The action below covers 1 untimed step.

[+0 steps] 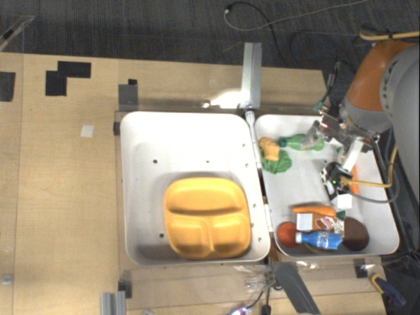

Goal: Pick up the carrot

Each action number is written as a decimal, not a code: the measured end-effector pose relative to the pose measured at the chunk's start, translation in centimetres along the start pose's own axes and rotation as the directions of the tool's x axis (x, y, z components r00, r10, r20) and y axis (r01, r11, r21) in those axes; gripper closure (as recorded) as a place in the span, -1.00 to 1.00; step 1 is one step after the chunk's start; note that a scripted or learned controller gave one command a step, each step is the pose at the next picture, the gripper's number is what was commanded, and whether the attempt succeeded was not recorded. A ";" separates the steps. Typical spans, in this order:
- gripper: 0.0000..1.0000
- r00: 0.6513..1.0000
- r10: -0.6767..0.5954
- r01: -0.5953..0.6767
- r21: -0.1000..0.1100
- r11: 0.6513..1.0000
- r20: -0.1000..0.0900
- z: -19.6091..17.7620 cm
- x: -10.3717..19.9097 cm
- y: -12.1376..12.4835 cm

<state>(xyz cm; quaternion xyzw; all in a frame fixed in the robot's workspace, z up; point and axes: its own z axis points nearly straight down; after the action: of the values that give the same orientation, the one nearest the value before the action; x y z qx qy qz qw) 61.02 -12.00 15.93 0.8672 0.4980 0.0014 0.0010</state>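
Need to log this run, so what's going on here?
The grey arm reaches in from the right, with its tool above the far end of the right bin, near a green item. The carrot lies untouched at the near end of that bin, next to a blue bottle, well apart from the tool. The left bin holds a yellow tray.

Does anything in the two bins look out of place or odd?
Nothing spilled or broken. The carrot lies crowded in the near corner of the right bin, a white box overlapping it; the yellow tray sits askew in the left bin.
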 end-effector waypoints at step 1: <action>-1.00 0.995 0.096 -0.096 -0.029 0.995 -0.011 4.3 -1.4 0.2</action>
<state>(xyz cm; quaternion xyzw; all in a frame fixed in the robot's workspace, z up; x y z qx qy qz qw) 60.52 -13.30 11.67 0.8900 0.4556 0.0131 0.0116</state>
